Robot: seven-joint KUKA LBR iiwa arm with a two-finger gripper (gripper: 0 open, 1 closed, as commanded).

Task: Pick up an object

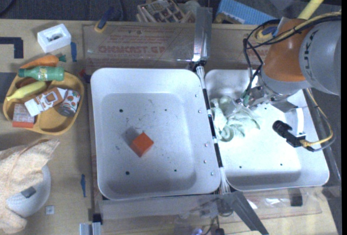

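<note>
Nearest the camera, the left bin point(108, 174) holds an orange cube point(142, 144), sitting toward the bin's middle, slightly to the camera's near-left, well apart from every wall. It is the plainest candidate for picking and lies untouched.

Just beside the left bin, across the shared divider, the right bin point(282, 174) holds a pale greenish tangle point(234, 120) close to that divider. What the tangle is cannot be made out; it blurs into the white floor of the bin.

The arm point(303, 60) reaches over the right bin's far side, and the jaws point(248, 99) hang at the tangle's far edge. Blur and the wrist's bulk hide them, so whether they are spread or closed, and whether anything sits between them, I cannot tell. A black fitting point(284, 130) with a cable juts from the wrist over the bin.

My reading: the step in hand is the approach or grasp attempt at the tangle. The next move calls for a firm close on it and a straight lift clear of the bin walls.

Beyond the left bin, on the table point(32, 31), a yellow bowl point(54, 125) holds packets and toy food.
</note>
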